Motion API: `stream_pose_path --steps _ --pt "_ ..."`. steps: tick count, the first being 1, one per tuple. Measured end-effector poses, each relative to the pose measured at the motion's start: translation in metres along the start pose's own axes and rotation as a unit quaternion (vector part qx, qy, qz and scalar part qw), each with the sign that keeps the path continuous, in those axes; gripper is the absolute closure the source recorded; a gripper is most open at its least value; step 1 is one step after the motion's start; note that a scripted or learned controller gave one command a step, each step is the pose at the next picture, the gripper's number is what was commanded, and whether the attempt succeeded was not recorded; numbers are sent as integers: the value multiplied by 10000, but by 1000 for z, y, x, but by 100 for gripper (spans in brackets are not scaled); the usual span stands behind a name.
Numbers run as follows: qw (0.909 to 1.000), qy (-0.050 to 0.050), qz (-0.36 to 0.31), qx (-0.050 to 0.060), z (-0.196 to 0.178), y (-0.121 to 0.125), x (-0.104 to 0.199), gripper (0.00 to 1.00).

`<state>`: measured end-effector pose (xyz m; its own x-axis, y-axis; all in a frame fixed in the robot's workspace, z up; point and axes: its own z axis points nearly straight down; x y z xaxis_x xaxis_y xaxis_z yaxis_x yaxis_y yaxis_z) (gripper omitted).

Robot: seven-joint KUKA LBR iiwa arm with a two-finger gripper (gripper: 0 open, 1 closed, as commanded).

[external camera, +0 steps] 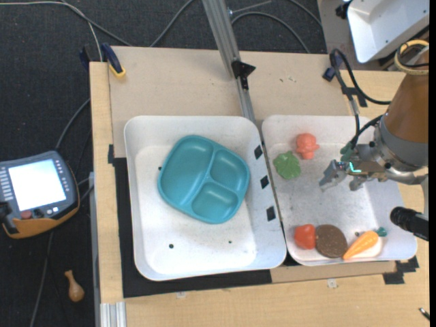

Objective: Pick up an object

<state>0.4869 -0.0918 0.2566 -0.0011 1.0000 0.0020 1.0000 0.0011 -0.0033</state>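
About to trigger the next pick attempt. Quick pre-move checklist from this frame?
1. End effector over the right bin: ok.
2. Nothing between its fingers: ok.
3. Finger opening: cannot tell.
4. Targets there: green piece, pink piece, red piece, brown disc, carrot: ok.
5. Red piece, brown disc and carrot crowd together at the near rim, no finger room: not ok.
6. Teal tray sits apart in the left bin: ok.
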Motion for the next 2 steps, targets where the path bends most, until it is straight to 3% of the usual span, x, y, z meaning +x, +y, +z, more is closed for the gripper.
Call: stream_pose_path --steps 1,2 --pt "10000 -1 -2 -10 -1 1 0 0" --pt "10000 2 3 12 50 8 8 0"
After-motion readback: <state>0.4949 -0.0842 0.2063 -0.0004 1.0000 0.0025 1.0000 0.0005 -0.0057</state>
